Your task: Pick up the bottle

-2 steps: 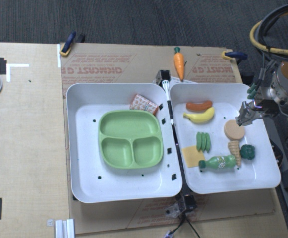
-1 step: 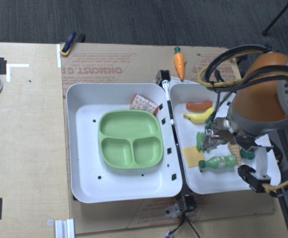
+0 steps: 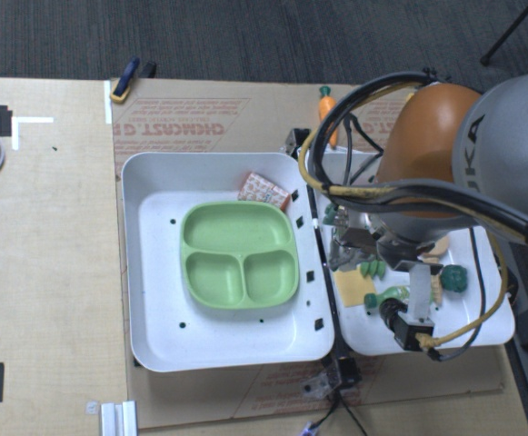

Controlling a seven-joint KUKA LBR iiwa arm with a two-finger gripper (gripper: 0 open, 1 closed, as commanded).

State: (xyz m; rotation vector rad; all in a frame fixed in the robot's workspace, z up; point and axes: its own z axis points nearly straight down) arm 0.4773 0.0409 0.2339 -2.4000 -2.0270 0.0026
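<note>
We see our grey arm's gripper (image 3: 393, 275) low over the right white bin (image 3: 482, 330), lower right of the frame, near small green toys (image 3: 454, 278).

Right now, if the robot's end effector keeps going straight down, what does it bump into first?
Probably the small green toy pieces on the floor of the right bin. The arm hides the end effector itself, so that's a guess.
</note>
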